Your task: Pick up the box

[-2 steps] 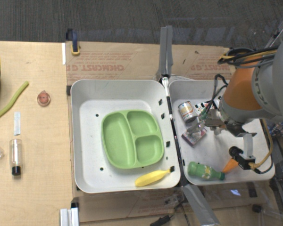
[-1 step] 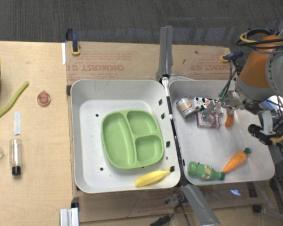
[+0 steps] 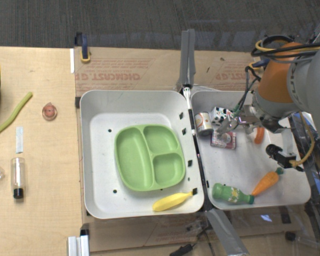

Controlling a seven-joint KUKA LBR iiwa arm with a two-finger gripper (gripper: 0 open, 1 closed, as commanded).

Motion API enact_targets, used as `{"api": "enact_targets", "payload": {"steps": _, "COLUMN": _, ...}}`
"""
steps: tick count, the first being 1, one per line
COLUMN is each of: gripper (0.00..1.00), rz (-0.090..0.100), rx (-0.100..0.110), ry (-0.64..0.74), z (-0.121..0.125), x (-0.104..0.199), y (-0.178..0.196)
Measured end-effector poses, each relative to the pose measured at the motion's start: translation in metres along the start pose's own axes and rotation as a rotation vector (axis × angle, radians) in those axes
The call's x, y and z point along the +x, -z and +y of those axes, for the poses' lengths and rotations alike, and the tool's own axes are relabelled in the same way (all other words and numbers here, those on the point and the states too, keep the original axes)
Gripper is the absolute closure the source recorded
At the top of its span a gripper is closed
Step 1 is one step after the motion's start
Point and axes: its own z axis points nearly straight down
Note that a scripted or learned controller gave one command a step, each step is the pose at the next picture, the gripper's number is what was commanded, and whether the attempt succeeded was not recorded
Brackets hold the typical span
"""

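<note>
A small pink and purple box (image 3: 224, 140) lies flat in the right bin (image 3: 288, 196), near its upper left part. My gripper (image 3: 231, 125) hangs just above the box's far edge, reaching in from the right under the arm's orange band (image 3: 277, 81). The gripper's metal tip overlaps the top of the box in this view. I cannot tell whether it touches the box.
Beside the box sit a silver can (image 3: 204, 122) and a small white patterned item (image 3: 220, 112). A green bottle (image 3: 232, 194), a carrot (image 3: 265, 183) and a small orange piece (image 3: 259, 135) share that bin. The left bin (image 3: 96, 143) holds a green divided plate (image 3: 150, 157) and a banana (image 3: 172, 201).
</note>
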Motion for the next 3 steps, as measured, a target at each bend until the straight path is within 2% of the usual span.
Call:
{"api": "enact_targets", "payload": {"steps": 1, "gripper": 0.00, "rz": 0.000, "rx": 0.000, "ry": 0.058, "z": -0.032, "x": 0.027, "y": 0.000}}
{"api": "enact_targets", "payload": {"steps": 2, "gripper": 0.00, "rz": 0.004, "rx": 0.006, "ry": 0.141, "z": -0.120, "x": 0.034, "y": -0.001}}
{"api": "enact_targets", "payload": {"steps": 3, "gripper": 0.00, "rz": 0.003, "rx": 0.009, "ry": -0.096, "z": -0.108, "x": 0.027, "y": 0.002}}
